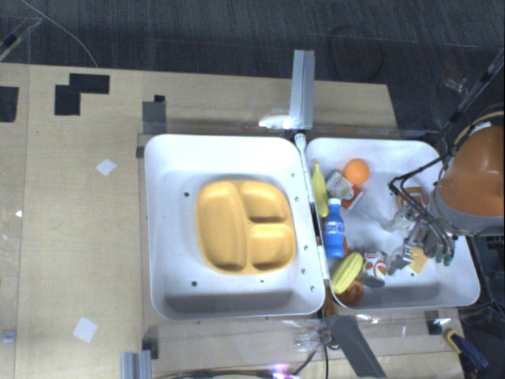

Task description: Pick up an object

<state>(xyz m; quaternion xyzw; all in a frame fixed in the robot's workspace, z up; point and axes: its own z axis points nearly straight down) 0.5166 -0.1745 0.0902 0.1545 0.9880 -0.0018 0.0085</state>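
Gripper (412, 253) is seen low over the right bin (458, 290), near its front edge — whether it is open or shut cannot be told. A small red-and-white can (375, 265) lies just to its left, by the front wall, long axis judged roughly along that wall — beside a yellow corn-like toy (347, 269).

Plastic, wood and metal on the bench

Both white bins (158, 235) look like smooth, slightly glossy plastic; the yellow compartment tray (243, 226) has a softer satin sheen. The bench top (71, 235) reads as pale matt wood or laminate. At twelve o'clock a post (303, 89) shows brushed grey metal. The blue bottle (334, 231) is shiny plastic, the orange ball (357, 170) matt. The arm's orange band (477, 176) gleams; the gripper (410, 255) seems bare metal.
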